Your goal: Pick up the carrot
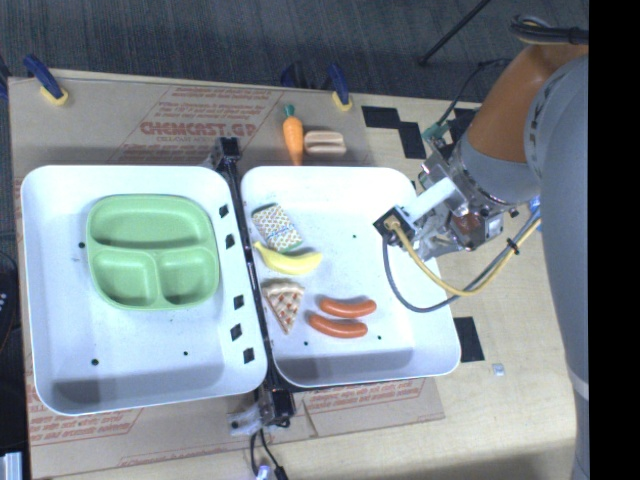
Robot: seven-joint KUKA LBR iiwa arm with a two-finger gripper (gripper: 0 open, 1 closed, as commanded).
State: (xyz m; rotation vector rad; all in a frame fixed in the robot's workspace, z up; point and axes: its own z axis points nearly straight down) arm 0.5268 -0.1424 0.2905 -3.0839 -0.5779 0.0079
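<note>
End effector (460,223) hangs over the right rim of the right bin (400,353). Can't tell from this angle how far open it is or whether it has hold of anything. Carrot (291,138) is in neither bin. It lies on the cardboard sheet (200,118) on the tabletop (500,368), just beyond the right bin's far rim near its left end. Its tip points toward the bin and its green top points away, and a hot-dog bun (324,144) lies just beside it.

Risks, my read:
- Carrot and end effector are well apart with the bin between them. A low traverse could clip the far wall or drag through the contents.
- The bun is close enough that a wide approach could catch it or pinch both (coming in from the side away from the bun looks safer).
- Carrot is rounded and tapered, so an off-centre close could squirt it out or roll it along the cardboard.
- The sausages (347,307) are long and orange-red, so a colour-based pick could lock onto them instead.

Containers:
- Right bin: patterned packet (278,226), banana (288,260), pizza-like wedge (284,304), and two sausages side by side toward the front.
- Left bin (50,268): green divided tray (150,220) with three compartments and nothing visible in them.
</note>
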